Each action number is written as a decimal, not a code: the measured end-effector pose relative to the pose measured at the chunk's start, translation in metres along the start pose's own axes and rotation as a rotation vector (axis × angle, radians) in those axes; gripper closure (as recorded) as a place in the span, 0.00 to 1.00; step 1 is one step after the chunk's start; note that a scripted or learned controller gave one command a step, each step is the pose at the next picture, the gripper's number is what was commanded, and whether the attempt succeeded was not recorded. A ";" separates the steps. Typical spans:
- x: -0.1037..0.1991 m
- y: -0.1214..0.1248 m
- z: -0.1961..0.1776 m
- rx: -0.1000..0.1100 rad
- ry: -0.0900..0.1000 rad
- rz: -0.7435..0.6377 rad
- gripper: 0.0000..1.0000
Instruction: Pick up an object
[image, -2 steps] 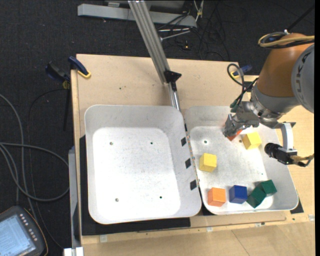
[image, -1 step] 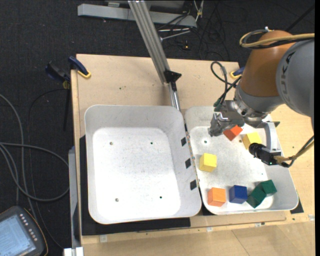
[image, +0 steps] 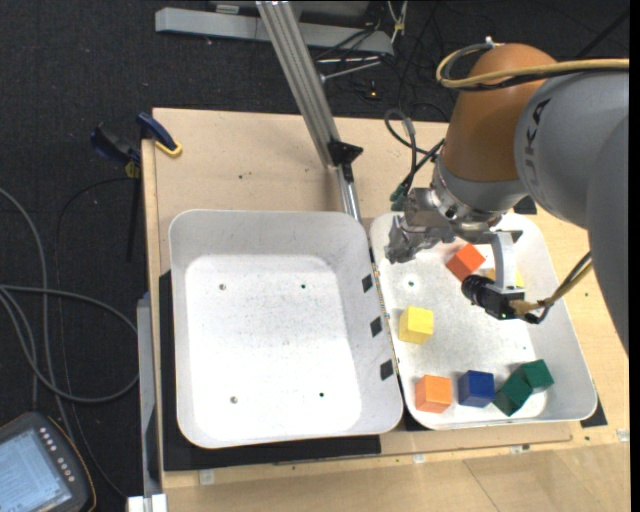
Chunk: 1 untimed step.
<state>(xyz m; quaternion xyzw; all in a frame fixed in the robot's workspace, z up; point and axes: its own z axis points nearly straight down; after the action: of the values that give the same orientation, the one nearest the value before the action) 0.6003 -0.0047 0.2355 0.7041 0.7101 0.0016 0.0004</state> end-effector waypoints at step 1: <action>0.045 0.000 0.005 0.003 0.000 0.001 1.00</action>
<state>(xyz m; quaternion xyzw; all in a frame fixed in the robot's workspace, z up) 0.5997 0.0405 0.2306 0.7046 0.7096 0.0002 -0.0007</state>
